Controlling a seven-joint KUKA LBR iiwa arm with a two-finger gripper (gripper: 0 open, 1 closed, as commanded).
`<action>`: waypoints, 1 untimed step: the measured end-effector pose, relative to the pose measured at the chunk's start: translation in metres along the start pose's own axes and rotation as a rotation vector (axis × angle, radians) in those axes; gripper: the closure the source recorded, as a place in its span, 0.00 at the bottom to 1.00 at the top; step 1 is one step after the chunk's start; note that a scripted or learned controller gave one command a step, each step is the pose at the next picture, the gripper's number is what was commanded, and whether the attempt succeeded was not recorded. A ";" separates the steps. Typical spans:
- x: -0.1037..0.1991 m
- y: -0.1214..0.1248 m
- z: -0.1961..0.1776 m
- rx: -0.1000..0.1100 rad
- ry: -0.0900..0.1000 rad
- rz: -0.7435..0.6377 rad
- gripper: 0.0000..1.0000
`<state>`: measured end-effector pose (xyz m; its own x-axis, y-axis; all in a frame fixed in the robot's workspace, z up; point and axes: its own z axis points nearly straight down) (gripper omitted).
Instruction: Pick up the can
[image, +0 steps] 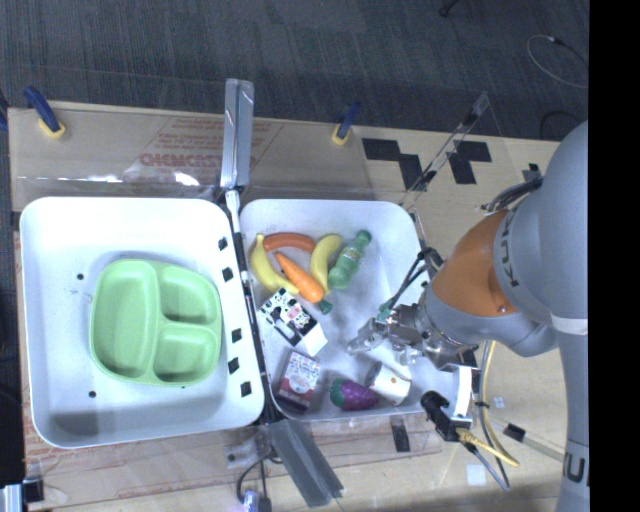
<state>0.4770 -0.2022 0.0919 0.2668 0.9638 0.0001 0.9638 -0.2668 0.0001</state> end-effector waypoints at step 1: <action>-0.002 0.000 0.000 -0.003 -0.002 0.118 0.00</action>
<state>0.4767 -0.2038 0.0918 0.3780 0.9258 -0.0022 0.9258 -0.3780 0.0031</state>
